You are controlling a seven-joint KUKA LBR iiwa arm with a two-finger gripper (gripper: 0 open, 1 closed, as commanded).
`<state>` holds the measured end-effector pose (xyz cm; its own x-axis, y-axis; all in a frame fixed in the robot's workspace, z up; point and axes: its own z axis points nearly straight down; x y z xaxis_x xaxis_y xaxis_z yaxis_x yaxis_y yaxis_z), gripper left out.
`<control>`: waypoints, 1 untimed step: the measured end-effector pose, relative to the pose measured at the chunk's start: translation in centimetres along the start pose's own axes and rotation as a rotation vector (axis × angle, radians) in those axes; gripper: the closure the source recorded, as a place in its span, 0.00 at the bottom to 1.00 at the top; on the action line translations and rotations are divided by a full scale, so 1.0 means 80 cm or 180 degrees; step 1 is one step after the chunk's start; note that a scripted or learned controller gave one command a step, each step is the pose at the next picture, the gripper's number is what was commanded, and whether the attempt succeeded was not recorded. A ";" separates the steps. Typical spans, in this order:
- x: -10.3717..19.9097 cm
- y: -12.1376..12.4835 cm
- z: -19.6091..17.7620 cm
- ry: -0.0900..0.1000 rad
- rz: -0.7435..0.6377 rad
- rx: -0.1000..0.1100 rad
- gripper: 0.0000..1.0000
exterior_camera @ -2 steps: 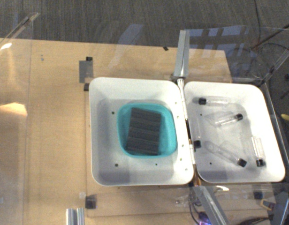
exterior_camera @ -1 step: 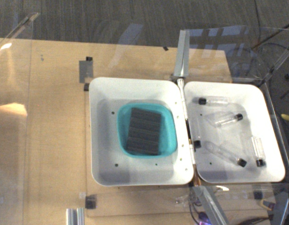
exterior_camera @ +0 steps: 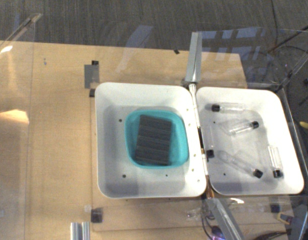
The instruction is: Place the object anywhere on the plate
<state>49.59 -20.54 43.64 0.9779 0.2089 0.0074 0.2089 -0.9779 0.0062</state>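
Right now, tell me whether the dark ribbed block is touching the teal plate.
Touching. The camera view shows the dark ribbed block lying flat inside the teal plate, teal rim visible around it.

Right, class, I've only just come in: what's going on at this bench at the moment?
Two shallow white bins sit side by side on a wooden bench. In the left bin a teal plate already carries a dark ribbed block, lying flat inside its rim. The right bin holds several clear tubes with black caps, scattered loose on its floor. Nothing is handling any of them at this moment, so the placing looks done, judging by where the block lies.
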 end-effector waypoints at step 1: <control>-0.009 -0.001 0.001 0.0001 0.0014 -0.0001 0.00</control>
<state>48.90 -20.57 43.59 0.9788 0.2047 0.0079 0.2046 -0.9788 0.0065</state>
